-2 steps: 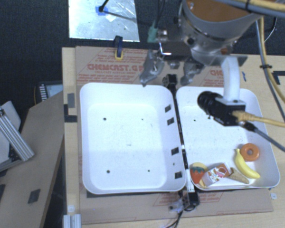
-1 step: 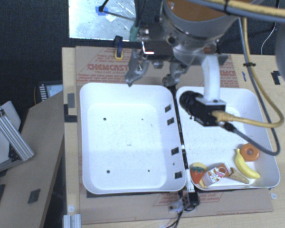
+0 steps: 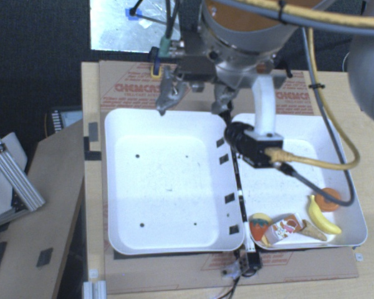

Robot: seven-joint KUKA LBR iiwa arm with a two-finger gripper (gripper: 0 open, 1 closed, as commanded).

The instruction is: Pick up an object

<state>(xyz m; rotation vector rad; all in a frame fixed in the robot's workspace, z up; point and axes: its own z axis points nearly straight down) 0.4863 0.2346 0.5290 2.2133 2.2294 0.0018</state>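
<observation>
The gripper (image 3: pixel 192 101) hangs at upper centre of the frame, over the far rim of the left bin (image 3: pixel 168 179). Its two fingers stand spread apart, one grey tip pointing down at about the bin's far edge, the other darker one further right near the divider between the bins; nothing sits between them. Above them the arm (image 3: pixel 262 11) fills the top of the frame with its orange band, and a yellow cable (image 3: pixel 311 162) loops down from a black fitting across the right bin (image 3: pixel 343 167).

The objects all lie in the lower right corner of the right bin, well apart from the fingers: a banana (image 3: pixel 323 217), an orange (image 3: pixel 328 198) just behind it, a tomato-like red and orange piece (image 3: pixel 260 227) by the divider, and a small packet (image 3: pixel 284 227) (possibly a printed carton; the view is too soft to tell) between that and the banana.

Both bins rest on brown cardboard (image 3: pixel 131 86) printed in red.
</observation>
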